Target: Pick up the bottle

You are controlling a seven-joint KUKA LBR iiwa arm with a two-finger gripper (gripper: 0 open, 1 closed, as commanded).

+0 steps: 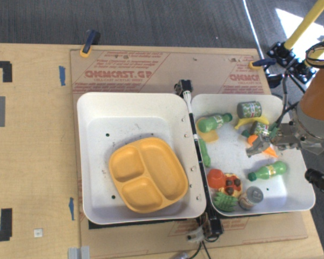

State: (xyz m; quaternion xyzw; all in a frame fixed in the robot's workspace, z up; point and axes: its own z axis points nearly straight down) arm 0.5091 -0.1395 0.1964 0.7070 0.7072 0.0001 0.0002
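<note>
The gripper reaches in from the right over the right-hand bin, its grey fingers low among the toys near the bin's right-centre; whether they are spread or pressed together cannot be told, since they blur into the clutter beneath them. Right at the fingertips lie a yellow banana and some small orange pieces, one on each side of the tool, so close that contact cannot be judged. Just below and to the right of the gripper lies a green bottle on its side, with its pale neck pointing right, apart from the fingers. A second green bottle lies tilted near the bin's upper left, well apart from the gripper. Above the banana stands a green can. Along the bin's left wall a slim green vegetable lies lengthwise, with a pale yellow piece above it. Toward the lower left sit a red cup, a plate of dark and orange bits, a leafy green thing, and a grey round tin. The left-hand bin holds a yellow divided tray, tilted askew. Both bins rest on a cardboard sheet on the bench.
</note>
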